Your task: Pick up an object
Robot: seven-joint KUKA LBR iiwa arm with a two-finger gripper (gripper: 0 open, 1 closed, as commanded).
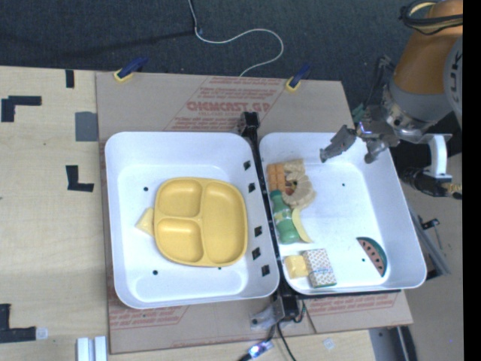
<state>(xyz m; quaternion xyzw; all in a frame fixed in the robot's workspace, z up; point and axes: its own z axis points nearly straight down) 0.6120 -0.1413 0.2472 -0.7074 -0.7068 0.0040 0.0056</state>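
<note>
My gripper [351, 149] hangs open over the far edge of the right bin [353, 201], with nothing between its fingers. Along that bin's left wall lie a waffle piece [276, 175], a tan lumpy food item [301, 190], a green bottle-like toy [285, 218] and a thin yellow banana-like piece [302, 226]. Near the front sit a yellow block [296, 266] and a patterned box [321, 267]. A watermelon slice [373, 256] lies at the front right. All objects are left of and below the gripper.
The left bin [128, 201] holds a yellow divided plate [201, 221] with a yellow wedge [145, 219] poking out beside it. A black divider with clips [258, 194] runs between the bins. A cable [233, 32] lies on the floor beyond the bench.
</note>
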